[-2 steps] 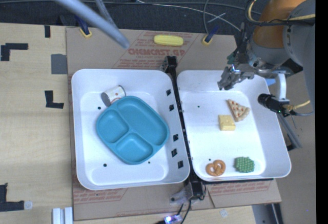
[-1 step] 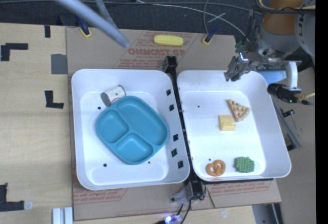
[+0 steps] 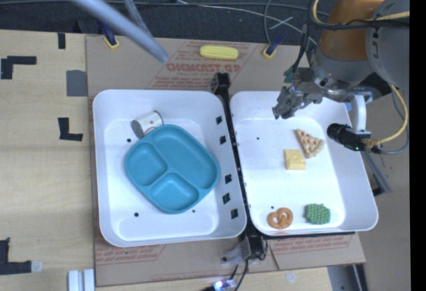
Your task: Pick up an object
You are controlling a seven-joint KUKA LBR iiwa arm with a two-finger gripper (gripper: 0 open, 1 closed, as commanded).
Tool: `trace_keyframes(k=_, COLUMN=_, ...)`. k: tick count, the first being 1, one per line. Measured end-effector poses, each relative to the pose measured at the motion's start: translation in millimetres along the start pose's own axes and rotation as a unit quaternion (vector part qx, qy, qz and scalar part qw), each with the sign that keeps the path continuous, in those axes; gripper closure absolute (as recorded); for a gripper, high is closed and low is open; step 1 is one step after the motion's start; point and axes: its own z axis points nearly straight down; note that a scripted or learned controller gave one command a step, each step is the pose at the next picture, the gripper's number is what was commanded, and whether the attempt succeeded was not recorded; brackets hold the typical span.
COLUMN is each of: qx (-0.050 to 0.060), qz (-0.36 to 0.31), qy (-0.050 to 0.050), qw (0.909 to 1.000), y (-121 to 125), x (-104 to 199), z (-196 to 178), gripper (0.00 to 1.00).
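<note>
Camera view looks down on a table [image 3: 40, 170] with two white bins side by side. Reaching in from the right, the grey arm [image 3: 363, 13] with its orange band holds the pincer [image 3: 286, 108] over the upper part of the right bin [image 3: 359, 216], near its back wall. Whether the pincer is clenched or released cannot be told from this angle, and nothing is seen between its tips.

On that bin's floor lie four small things: a pizza slice [image 3: 309, 142] just below and right of the pincer, a yellow cheese block [image 3: 294, 159] beside the slice, a pretzel [image 3: 280, 218] near the front wall, and a green piece [image 3: 317, 214] just right of the pretzel.

Over in the left bin [image 3: 106, 216] sits a blue divided tray [image 3: 172, 168], with a small white cup [image 3: 147, 123] lying on its side at the tray's upper left corner. Behind the bins a yellow banana [image 3: 218, 52] rests on brown cardboard [image 3: 186, 66].
</note>
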Motion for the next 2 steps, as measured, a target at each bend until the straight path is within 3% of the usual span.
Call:
trace_keyframes(k=1, qx=0.001, qz=0.0, qy=0.0, qw=1.0, y=-21.8, x=47.3, z=14.8, gripper=1.0)
trace_keyframes(k=2, qx=0.0, qz=-0.001, qy=0.001, qw=1.0, y=-46.5, x=96.7, z=6.9, gripper=1.0)
